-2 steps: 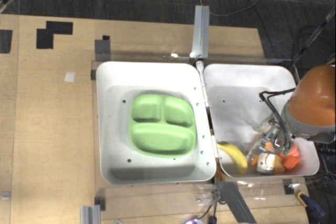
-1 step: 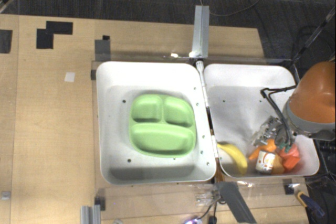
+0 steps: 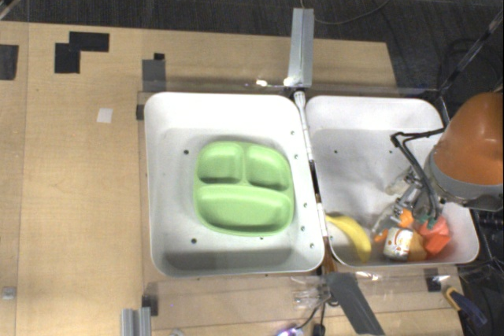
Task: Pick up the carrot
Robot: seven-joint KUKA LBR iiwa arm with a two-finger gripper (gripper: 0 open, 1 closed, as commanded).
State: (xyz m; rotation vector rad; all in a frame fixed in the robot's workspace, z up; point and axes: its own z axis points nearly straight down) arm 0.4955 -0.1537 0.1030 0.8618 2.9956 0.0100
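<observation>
My hand (image 3: 407, 210), its grip impossible to tell, hovered over the carrot (image 3: 435, 234); the crowding banana (image 3: 352, 236) risked a wrong grab.

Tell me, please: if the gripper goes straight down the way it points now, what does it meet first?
Most likely the orange carrot, lying right under the gripper in the right bin, beside the banana. Depth is hard to judge from this slanted view, so it may already be touching.

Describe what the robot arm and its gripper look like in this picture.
The arm shows as a rounded orange band above a grey wrist section. Thin black cables loop from it toward the gripper, a small silvery metal assembly with slim fingers, partly blurred among the items in the right bin.
</observation>
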